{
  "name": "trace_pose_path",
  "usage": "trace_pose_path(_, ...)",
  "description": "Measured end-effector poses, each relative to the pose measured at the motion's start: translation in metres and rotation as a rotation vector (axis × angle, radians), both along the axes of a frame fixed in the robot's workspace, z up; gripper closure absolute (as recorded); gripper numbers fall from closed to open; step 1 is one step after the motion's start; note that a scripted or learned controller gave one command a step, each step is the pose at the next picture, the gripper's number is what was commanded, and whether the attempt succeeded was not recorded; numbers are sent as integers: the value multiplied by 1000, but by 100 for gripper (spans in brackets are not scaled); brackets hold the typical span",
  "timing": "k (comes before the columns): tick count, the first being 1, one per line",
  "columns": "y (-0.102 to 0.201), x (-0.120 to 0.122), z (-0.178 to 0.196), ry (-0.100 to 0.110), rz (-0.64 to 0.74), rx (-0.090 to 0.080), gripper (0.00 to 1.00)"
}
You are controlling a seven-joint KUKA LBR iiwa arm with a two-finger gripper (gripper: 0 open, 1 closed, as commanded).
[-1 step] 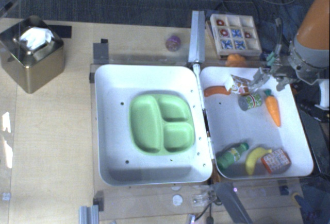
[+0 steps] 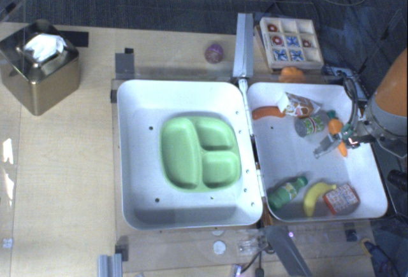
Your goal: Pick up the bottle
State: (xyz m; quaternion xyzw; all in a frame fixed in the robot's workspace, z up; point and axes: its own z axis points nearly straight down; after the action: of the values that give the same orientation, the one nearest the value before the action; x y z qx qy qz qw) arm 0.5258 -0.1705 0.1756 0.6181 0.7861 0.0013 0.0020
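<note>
Fingers (image 2: 326,147): spread open, gripping nothing | bottle (image 2: 287,191): lying in right bin (image 2: 370,209), beside banana (image 2: 316,196)

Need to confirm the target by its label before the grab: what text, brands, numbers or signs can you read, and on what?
No text reads.
Bottle label: blurred.
Can label: blurred.
Red carton: print too small.
Pouch: print blurred.
Tic-tac-toe board: O and X marks only, no words.
</note>
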Motion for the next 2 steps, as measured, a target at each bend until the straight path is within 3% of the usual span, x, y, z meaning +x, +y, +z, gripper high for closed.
trace_pose_path(1, 64, -37, -82, -2, -9, 1, 0)
trace_pose_path(2, 64, -34, -70, -10, -8, -1, 100)
